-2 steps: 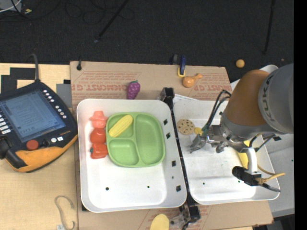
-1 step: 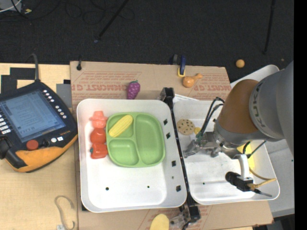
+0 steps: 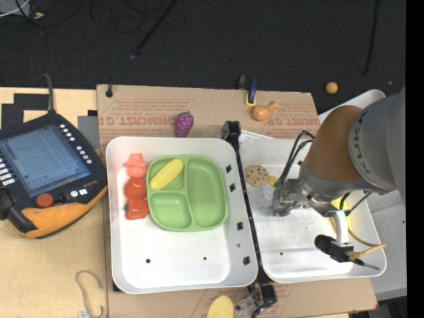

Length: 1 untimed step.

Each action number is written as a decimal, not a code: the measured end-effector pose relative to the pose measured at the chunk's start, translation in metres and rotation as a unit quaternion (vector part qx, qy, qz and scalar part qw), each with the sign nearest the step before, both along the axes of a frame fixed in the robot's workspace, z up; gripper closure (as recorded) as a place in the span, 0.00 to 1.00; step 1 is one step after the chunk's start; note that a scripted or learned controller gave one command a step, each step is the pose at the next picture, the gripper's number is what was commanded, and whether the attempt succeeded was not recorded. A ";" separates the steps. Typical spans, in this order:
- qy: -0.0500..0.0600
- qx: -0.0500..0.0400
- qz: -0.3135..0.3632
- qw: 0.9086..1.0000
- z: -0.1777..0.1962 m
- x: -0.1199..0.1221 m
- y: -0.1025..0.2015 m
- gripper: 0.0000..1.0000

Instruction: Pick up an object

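Observation:
My gripper (image 3: pixel 281 203) hangs low in the right bin (image 3: pixel 298 270), near its left-centre, with the grey and orange arm reaching in from the right. A round tan cookie (image 3: pixel 256 174) lies just up and left of the gripper, apart from it. A small pale yellow bit (image 3: pixel 273 181) shows right beside the gripper's upper edge. In the left bin (image 3: pixel 172 264) a green divided plate (image 3: pixel 199 207) carries a yellow corn cob (image 3: pixel 165 173). Two red and pink toy figures (image 3: pixel 135 187) lie along the plate's left side.
On the cardboard behind the bins lie a purple grape bunch (image 3: pixel 184 123) and an orange toy (image 3: pixel 263 111). A yellow fruit (image 3: pixel 220 307) sits below the bins' front edge. A teach pendant (image 3: pixel 46 171) rests at the left. A black divider (image 3: pixel 242 204) separates the bins.

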State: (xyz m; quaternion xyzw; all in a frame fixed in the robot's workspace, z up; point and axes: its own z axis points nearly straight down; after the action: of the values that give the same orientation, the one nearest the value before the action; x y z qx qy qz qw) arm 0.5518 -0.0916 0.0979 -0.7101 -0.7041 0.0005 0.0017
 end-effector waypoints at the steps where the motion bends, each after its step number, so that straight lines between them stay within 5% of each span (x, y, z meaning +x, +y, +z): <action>1: -0.003 -0.001 0.001 1.000 0.062 0.001 -0.006 1.00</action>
State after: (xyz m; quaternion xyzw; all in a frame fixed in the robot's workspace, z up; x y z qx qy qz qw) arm 0.5533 -0.0979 0.1598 -0.7095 -0.7047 -0.0008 -0.0010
